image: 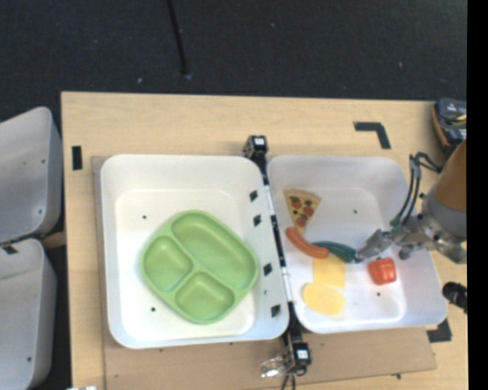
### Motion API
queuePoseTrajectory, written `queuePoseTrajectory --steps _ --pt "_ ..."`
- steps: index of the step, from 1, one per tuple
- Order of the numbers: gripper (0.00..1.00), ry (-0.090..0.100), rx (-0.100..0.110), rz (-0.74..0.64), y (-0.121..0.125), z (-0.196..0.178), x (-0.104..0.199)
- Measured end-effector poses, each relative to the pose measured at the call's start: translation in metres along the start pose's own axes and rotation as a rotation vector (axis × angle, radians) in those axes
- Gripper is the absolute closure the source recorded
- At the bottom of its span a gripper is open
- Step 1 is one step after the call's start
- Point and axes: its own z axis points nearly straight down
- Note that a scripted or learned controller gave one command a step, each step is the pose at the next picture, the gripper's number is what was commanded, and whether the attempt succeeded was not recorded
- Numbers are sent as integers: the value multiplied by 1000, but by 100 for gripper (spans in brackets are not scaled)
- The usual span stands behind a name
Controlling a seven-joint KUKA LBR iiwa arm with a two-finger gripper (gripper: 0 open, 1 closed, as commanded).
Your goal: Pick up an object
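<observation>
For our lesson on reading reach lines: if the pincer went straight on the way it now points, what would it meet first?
Probably the teal curved toy lying left of the pincer, which points left and slightly down. The height above the white bin floor is unclear, so it might pass over.

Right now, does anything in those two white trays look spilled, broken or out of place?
Nothing stands out. The green divided plate lies flat in the left bin. In the right bin the pizza slice, hot dog, yellow pieces and red piece lie loosely scattered, apparently whole. The gripper is just above the red piece.
</observation>
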Motion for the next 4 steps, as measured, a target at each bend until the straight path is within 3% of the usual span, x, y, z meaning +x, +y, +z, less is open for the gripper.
queuePoseTrajectory --steps 1,3,4 --pt "100 -1 -5 3 1 -12 -1" --pt "100 -3 -10 -5 15 -117 0" --pt "100 0 -4 -7 16 -121 -1"
